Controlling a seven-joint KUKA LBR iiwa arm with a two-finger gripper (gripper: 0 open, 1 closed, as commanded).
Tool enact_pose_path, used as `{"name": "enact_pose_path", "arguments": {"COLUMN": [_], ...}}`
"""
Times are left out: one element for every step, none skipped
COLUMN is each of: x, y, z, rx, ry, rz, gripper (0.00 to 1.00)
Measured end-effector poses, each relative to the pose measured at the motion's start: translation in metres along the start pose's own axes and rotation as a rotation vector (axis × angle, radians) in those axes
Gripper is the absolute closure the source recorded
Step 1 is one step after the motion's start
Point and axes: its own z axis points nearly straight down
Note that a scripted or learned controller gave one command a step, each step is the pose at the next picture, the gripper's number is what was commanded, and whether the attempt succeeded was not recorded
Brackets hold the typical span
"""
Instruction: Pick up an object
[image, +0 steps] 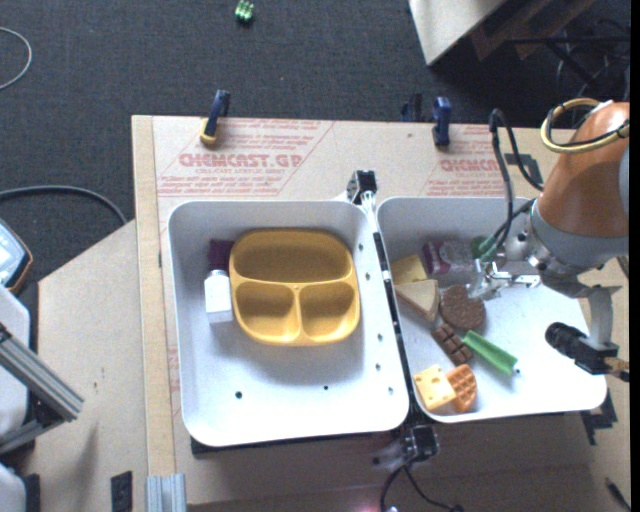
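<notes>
My gripper (488, 278) hangs over the right bin (550, 385), near its upper middle, below the arm's orange band. Just under and left of it lies a round brown cookie (463, 311). Two pale cheese wedges (417, 296) lie to the left by the bin wall, with a small purple piece (436, 257) above them. A chocolate bar (454, 344) and a green stick (489, 352) lie below the cookie. A yellow holed cheese block (432, 386) and an orange waffle (461, 388) sit at the bin's front edge. I see nothing held in the gripper.
The left bin (190, 330) holds a yellow divided plate (293, 285), a small white bottle (218, 296) and a purple piece (221, 252). Blue clamps (441, 120) grip the board's far edge. A black fitting (572, 343) sticks out over the right bin's right edge.
</notes>
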Motion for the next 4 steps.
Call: {"name": "enact_pose_path", "arguments": {"x": [0.000,0.052,0.101,0.108], "y": [0.002,0.001,0.007,-0.001], "z": [-0.037,-0.026,-0.026,-0.036], "rx": [0.000,0.009,0.006,0.005], "ry": [0.000,0.004,0.004,0.003], "rz": [-0.002,-0.005,-0.006,-0.002], "gripper": [1.00,1.00,1.00,1.00]}}
